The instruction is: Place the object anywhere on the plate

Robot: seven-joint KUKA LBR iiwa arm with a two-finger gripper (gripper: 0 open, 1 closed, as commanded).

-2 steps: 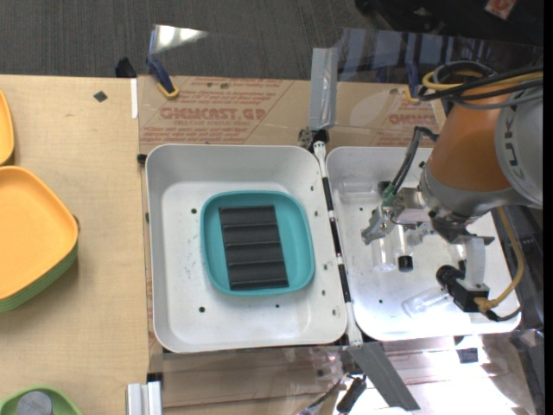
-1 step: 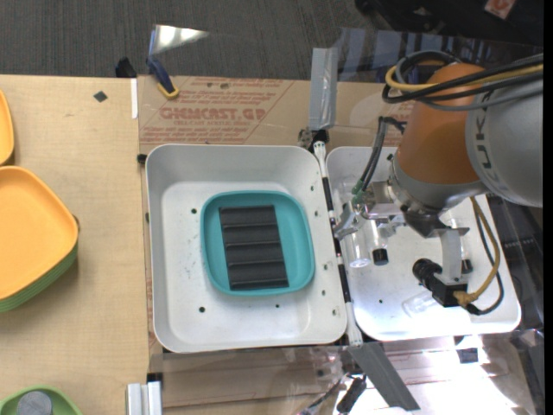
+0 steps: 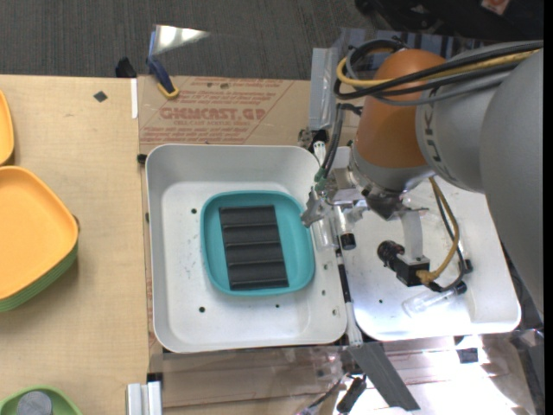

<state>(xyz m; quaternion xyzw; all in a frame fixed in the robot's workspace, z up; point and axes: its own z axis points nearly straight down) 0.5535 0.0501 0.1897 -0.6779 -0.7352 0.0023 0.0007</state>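
1. Overhead, the bench (image 3: 69, 128) is pale wood on the left, with a printed cardboard sheet (image 3: 216, 111) lying at its far side and grey carpet (image 3: 173, 7) beyond.
2. Two white bins sit side by side: the left bin (image 3: 173, 309) holds a teal plate (image 3: 214, 271) with a dark ribbed slab (image 3: 253, 247) lying on it.
3. Stacked orange dishes (image 3: 30, 232) rest at the bench's far left.
4. Over the seam between the bins hangs the hand (image 3: 321, 210), just right of the plate's rim; whether it is spread or pinching anything I cannot tell.
5. The right bin (image 3: 492, 314) carries a small clear object (image 3: 432, 299) near its near edge.
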